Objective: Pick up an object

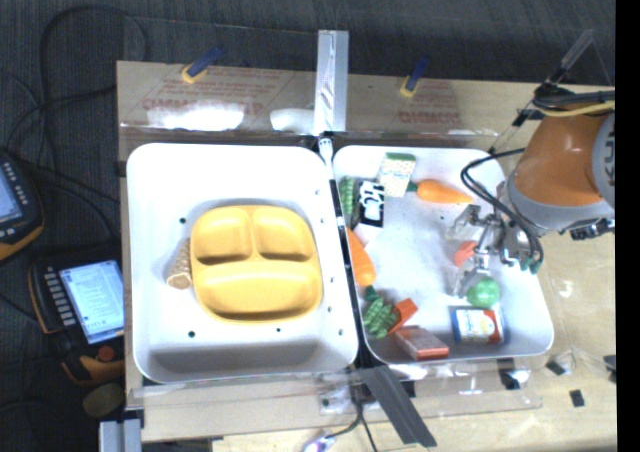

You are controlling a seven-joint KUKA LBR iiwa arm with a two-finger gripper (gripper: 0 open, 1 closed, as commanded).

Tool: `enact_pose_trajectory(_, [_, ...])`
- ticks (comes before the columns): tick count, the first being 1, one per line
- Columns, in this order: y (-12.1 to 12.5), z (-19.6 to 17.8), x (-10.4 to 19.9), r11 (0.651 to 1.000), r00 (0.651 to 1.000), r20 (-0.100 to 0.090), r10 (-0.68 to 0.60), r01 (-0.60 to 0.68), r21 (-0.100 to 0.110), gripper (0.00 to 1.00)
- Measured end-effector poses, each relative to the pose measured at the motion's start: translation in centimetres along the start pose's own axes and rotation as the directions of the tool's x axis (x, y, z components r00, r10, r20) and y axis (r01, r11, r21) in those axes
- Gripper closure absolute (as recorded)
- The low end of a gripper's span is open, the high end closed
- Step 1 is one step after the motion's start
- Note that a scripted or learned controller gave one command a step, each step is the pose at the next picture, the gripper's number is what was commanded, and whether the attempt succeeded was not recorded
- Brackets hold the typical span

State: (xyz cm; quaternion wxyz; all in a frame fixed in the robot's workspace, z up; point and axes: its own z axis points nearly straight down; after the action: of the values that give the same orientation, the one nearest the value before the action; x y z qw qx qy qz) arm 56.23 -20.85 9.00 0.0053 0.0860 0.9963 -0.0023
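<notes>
The claw hangs low over the right bin, and I cannot tell how it is set (it is too small and blurred). Just below it lies a green ball, almost touching. Further below stands a small can. Above it, to the left, lies a carrot. Far to the left, a yellow tray sits in the left bin.

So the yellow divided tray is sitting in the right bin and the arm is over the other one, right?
Not quite. The camera view shows the yellow divided tray in the left bin. The arm's gripper is over the right bin, above a small green ball.
</notes>
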Motion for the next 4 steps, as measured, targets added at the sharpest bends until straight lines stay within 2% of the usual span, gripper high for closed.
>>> enact_pose_trajectory(1, [-0.1,-0.2,4.3,0.99,0.99,0.011,0.138,-0.138,-0.003,0.0])
enact_pose_trajectory(2, [-0.8,-0.2,7.0,0.99,0.99,0.012,0.143,-0.143,-0.003,0.0])
enact_pose_trajectory(3, [-0.7,-1.3,6.9,0.99,0.99,0.01,0.14,-0.14,-0.001,1.0])
enact_pose_trajectory(4, [4.9,-0.2,1.4,0.988,0.988,0.005,0.157,-0.157,-0.003,1.0])
